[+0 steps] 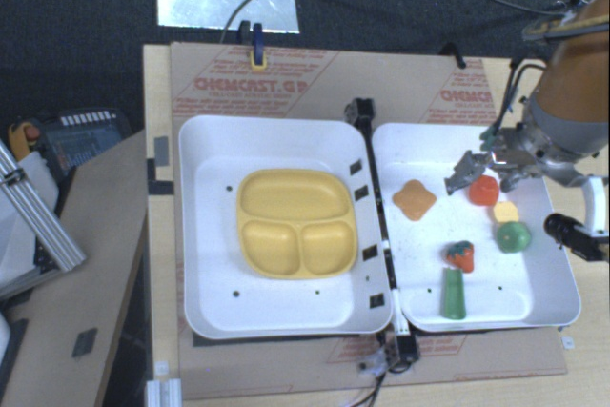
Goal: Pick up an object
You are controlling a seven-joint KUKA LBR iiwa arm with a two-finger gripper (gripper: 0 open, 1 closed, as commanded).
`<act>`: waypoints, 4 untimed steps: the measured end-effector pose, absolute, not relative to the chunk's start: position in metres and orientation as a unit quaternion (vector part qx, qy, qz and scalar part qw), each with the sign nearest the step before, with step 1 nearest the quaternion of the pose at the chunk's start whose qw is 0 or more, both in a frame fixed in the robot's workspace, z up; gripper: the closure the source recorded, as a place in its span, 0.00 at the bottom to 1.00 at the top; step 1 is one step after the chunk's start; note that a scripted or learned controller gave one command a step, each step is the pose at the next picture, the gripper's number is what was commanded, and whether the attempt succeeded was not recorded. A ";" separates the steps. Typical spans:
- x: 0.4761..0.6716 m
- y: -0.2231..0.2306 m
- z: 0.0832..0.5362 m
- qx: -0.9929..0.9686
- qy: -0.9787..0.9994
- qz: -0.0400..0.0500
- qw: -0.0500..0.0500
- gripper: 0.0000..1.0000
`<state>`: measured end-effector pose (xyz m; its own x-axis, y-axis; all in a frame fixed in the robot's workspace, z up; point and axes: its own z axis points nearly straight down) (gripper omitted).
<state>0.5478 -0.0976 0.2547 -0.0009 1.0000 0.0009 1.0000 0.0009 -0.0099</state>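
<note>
Nearest the camera, a green cylindrical plastic piece (453,294) lies lengthwise at the front of the right white bin (553,300). Just behind it sits a small red-and-green toy vegetable (461,254). A round green ball (513,236) lies to their right, with a pale yellow block (506,212) touching or just beside it. A flat orange plastic shape (415,199) rests apart, nearer the divider. A red rounded object (483,192) lies just beside the yellow block, directly under the grey fingers (467,172) of the gripper (474,174); whether those fingers are closed, released or grasping it cannot be told. Left white bin (205,205) carries a yellow three-compartment plastic tray (294,222). Both bins rest on a cardboard-covered table (286,76).
</note>
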 end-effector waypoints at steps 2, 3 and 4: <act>0.550 -0.096 0.198 -0.707 -0.707 0.001 0.001 0.00; 0.549 -0.105 0.140 -0.707 -0.707 0.001 0.001 0.00; 0.549 -0.105 0.088 -0.707 -0.707 0.001 0.002 0.00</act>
